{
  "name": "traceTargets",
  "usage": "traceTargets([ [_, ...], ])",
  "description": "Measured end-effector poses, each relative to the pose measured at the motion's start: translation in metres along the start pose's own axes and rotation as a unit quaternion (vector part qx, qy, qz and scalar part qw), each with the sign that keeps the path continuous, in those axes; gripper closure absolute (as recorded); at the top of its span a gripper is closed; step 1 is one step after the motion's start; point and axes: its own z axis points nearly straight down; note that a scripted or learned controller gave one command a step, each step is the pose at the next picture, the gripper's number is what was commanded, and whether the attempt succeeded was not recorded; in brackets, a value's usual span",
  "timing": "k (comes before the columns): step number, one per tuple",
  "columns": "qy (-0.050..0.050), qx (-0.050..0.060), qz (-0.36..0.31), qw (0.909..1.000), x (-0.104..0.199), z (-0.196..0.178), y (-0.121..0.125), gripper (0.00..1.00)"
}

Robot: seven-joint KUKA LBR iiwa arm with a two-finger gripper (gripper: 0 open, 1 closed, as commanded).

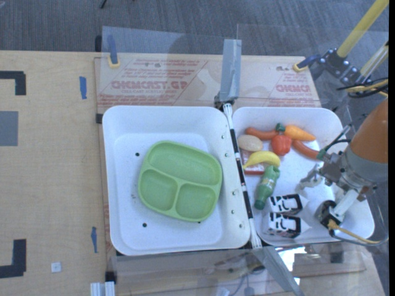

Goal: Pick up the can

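Bench (pixel 43 165): pale wood, with blue tape marks (pixel 83 86) and black corner marks near its left edge
Cardboard sheet (pixel 154 84): lay flat behind both bins, printed in red
Left bin (pixel 112 165): shallow and white, and held one thing
Green plate (pixel 179 180): sat near the middle of the left bin, slightly turned, with three compartments, the widest toward the far side
Right bin (pixel 296 111): touched the left bin along their shared edge, and its things were crowded into its left half
Beige potato (pixel 250 142): lay by the bin's left wall, toward the far end
Banana (pixel 262 159): yellow, just in front of the potato and touching it
Green bottle (pixel 266 187): lay tilted, its cap toward the near side and its top just under the banana
Carrots (pixel 299 131): orange, spread along the far end, with a red tomato (pixel 281 143) between them
Can (pixel 284 216): black-and-white patterned, it lay in the near end of the right bin, just right of the bottle's cap and left of the gripper, apart from it
Gripper (pixel 313 178): hung over the right half of the right bin, just past the carrots; how far open it was, and whether it had hold of anything, could not be told
Arm (pixel 375 139): grey with an orange band, reaching in from the right edge
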Motion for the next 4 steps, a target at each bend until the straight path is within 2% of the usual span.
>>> traceTargets([
  [1,0.002,-0.001,-0.075,0.9972,-0.018,-0.001,-0.023,0.0],
  [2,0.001,-0.001,-0.078,0.997,-0.014,-0.001,-0.027,0.0],
  [3,0.0,-0.002,-0.076,0.9971,-0.015,-0.011,-0.026,1.0],
  [4,0.0,-0.003,-0.031,0.9995,0.028,-0.002,-0.053,1.0],
])
